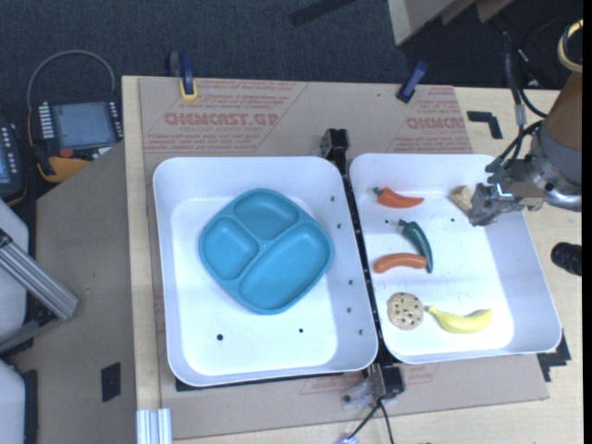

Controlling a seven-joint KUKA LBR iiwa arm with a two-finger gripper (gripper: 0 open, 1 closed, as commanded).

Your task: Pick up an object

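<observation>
Dark carpet surrounds your bench [139, 248], a tan board w/ red lettering, carrying two shallow white bins side by side. Your left bin [185, 340] holds a blue divided plate [265, 262], three compartments, lying flat near the bin's middle. Your right bin [527, 294] holds the small stuff: a red chili [398, 196] toward the far side, a dark green pepper [416, 239] just below it, an orange-red sausage-shaped piece [400, 263] next, then a round cookie [404, 310] near the front edge w/ a yellow banana [462, 320] just beside it on the right. A small tan item [460, 195] sits near the far right corner of that bin; too blurred to tell what it is. Your arm comes in from the right, and the gripper [481, 209] is low over the right bin, right beside that tan item, possibly touching it. Whether the pincer is apart or together, you can't tell from this angle. A handheld pendant [81, 123] w/ a looped cable lies on the floor at far left.
</observation>
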